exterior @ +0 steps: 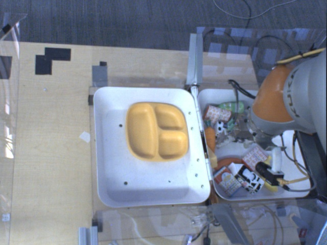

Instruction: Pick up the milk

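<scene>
The milk (249,179) is a small white carton with black cow patches. It lies near the front edge of the right bin (301,193), between a colourful packet (227,180) and a pink patterned packet (255,157). My gripper (240,130) reaches down into the middle of the right bin under the grey arm and its orange band (271,103). It sits behind the milk, roughly a hand's width away, among other items. Nothing shows between it and the carton.
The left bin (110,188) holds a yellow divided tray (156,130). In the right bin's back part lie a red-and-white packet (214,114), a green item (231,106) and a small black-spotted white item (220,128). An orange item (210,139) lies by the dividing wall.
</scene>
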`<action>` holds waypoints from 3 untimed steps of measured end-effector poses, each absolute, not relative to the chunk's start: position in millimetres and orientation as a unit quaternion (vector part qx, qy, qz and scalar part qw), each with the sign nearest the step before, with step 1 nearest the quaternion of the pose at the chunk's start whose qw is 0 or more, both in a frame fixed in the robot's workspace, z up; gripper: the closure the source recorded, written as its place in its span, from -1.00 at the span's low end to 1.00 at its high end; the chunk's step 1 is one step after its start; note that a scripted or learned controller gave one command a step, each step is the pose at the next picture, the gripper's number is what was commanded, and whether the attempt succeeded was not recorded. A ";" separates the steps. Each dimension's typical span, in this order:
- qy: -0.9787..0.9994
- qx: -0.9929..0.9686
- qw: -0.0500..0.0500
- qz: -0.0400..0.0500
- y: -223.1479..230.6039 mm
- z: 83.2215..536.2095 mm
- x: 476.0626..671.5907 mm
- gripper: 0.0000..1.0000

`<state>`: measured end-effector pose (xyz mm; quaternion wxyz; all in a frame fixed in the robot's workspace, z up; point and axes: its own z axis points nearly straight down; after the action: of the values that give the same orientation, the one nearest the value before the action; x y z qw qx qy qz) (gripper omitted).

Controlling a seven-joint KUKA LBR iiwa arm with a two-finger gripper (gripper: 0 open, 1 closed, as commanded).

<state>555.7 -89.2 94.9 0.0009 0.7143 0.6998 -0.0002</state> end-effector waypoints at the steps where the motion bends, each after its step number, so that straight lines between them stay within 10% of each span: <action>1: 0.700 0.714 0.001 0.000 -89.0 95.0 555.8 -1.00; 2: 0.701 0.713 0.001 0.001 -88.2 103.9 557.9 1.00; 3: 0.701 0.713 0.001 0.001 -88.1 103.9 557.8 -1.00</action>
<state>557.8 -88.1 103.9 0.0013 0.7132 0.7010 0.0008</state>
